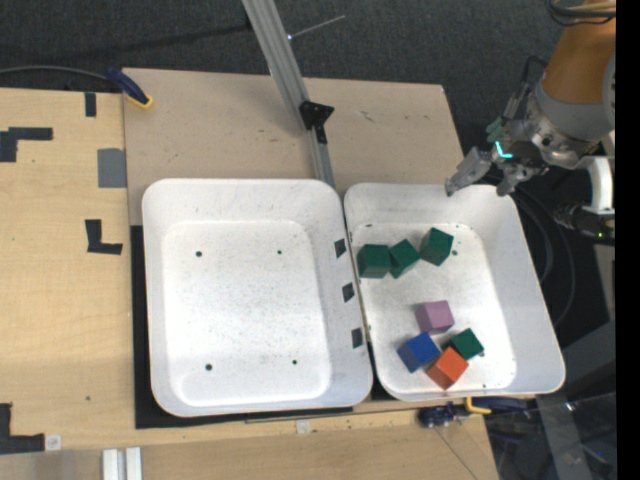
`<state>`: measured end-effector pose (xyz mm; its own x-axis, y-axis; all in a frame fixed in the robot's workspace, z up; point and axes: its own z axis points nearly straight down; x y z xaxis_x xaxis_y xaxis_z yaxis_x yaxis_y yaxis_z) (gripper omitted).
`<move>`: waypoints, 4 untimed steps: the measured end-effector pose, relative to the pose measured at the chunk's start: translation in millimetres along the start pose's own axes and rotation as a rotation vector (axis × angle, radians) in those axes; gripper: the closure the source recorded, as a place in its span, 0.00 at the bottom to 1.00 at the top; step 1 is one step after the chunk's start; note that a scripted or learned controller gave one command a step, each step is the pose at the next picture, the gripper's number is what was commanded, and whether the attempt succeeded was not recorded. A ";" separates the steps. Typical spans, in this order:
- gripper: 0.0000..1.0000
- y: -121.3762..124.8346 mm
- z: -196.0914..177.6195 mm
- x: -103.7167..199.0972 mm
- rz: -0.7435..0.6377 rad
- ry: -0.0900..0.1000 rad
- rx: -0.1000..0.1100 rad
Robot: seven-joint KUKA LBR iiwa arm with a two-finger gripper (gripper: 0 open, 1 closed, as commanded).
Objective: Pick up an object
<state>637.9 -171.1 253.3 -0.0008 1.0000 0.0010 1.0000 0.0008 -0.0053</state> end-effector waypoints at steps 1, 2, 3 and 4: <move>0.00 0.8 -2.9 -0.1 -0.001 -0.002 -0.004; 0.00 1.3 48.9 -9.6 0.000 -0.002 0.001; 0.00 -8.6 98.9 -6.0 -0.001 -0.001 0.002; 0.00 -2.9 157.0 -11.6 -0.001 -0.001 0.002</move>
<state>634.1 -182.5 96.4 -0.0014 1.0000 -0.0001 1.0000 0.0014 -0.0072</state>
